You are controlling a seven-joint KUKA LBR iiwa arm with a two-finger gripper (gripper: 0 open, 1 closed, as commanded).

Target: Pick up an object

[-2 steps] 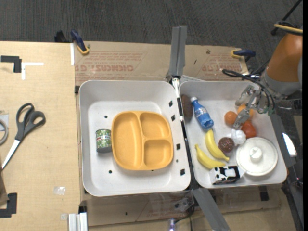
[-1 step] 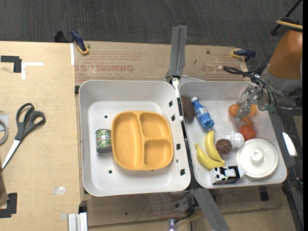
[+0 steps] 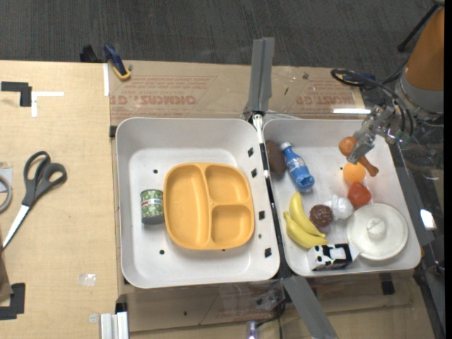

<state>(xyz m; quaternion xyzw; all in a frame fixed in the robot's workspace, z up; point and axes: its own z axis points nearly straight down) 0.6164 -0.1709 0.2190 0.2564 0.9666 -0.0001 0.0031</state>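
The gripper [image 3: 366, 145] hangs over the right bin's [image 3: 321, 263] far right corner, fingers too blurry to tell (open or shut, no idea), with the orange fruit [image 3: 354, 173] lying just below them, toward the near side

Orange band, grey arm [image 3: 424, 83], metallic pincer [image 3: 365, 145]

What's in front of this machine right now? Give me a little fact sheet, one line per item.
left bin: holds a yellow divided plate and a small green can beside it
right bin: blue bottle, bananas, white bowl, orange and red fruit
claw: over the right bin's far right, near the orange fruit
bench, left: scissors
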